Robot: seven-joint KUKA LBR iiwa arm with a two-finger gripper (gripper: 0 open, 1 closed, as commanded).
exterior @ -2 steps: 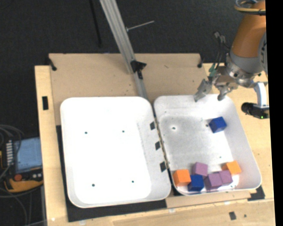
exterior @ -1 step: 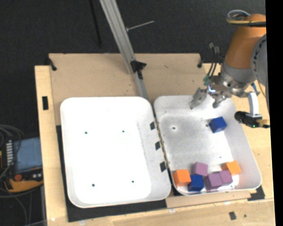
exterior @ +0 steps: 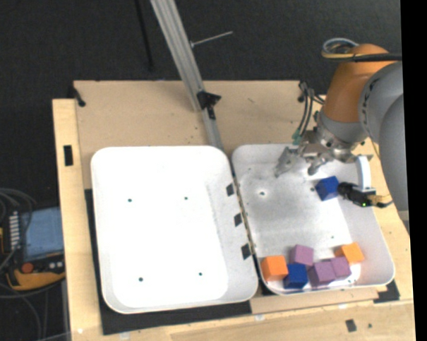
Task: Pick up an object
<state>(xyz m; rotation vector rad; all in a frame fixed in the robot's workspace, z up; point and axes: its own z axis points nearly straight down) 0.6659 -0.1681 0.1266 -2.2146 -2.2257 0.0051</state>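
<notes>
My gripper (exterior: 297,167) hangs over the far part of the right bin (exterior: 272,213), its two fingers spread apart and open with nothing between them. A blue cube (exterior: 327,188) lies by itself just to the right of and nearer than the fingertips, apart from them. Along the bin's near edge sits a cluster of blocks: an orange one (exterior: 275,266), a blue one (exterior: 296,276), three purple ones (exterior: 322,272) and another orange one (exterior: 352,252).
The left bin (exterior: 166,225) sits beside the right one, with black clips (exterior: 238,218) along the seam between them. A slanted metal pole (exterior: 188,68) rises behind the bins. The arm's cables (exterior: 363,191) hang near the right bin's right wall.
</notes>
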